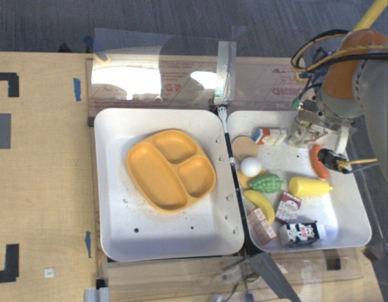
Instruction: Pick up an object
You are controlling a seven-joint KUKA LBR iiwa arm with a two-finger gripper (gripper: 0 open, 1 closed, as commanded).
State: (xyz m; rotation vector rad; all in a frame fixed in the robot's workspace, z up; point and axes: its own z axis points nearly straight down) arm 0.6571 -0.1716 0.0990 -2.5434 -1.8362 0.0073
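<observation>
From the overhead camera I see the gripper (305,133) low over the right bin's (356,222) far side, beside a small carton (268,135), its grip unreadable, while an egg (250,167) and banana (259,202) lie nearer, possibly untouched.

two bins (118,244), one orange tray (171,168), roughly ten small items.

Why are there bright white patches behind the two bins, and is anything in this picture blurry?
In the camera view, the white patches are glare on the clear plastic sheet behind the left bin; the divided orange plate is evenly lit with a soft shadow; the small items in the right bin look slightly soft, and the hand is hard to make out.
</observation>
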